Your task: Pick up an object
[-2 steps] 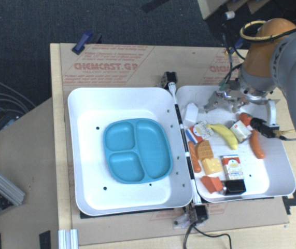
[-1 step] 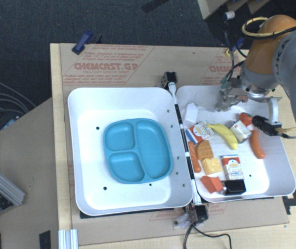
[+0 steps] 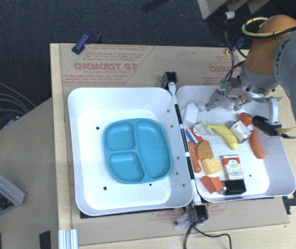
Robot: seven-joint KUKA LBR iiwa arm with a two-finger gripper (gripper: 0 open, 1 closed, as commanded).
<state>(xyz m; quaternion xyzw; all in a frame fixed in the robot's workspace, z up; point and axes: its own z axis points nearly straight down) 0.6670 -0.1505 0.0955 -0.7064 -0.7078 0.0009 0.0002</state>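
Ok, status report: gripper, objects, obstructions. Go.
Gripper low over right bin, far end, nothing seen held. Banana nearest, lying loose among crowded toy food. Blue plate sits alone in left bin.

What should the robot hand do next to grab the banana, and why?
Probably slide toward the front of the right bin, then lower. The gripper hangs over the bin's back part with nothing seen between its fingers, and the banana lies nearer the front, among other toy food.

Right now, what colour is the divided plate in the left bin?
Light blue plate, seen in the camera view.
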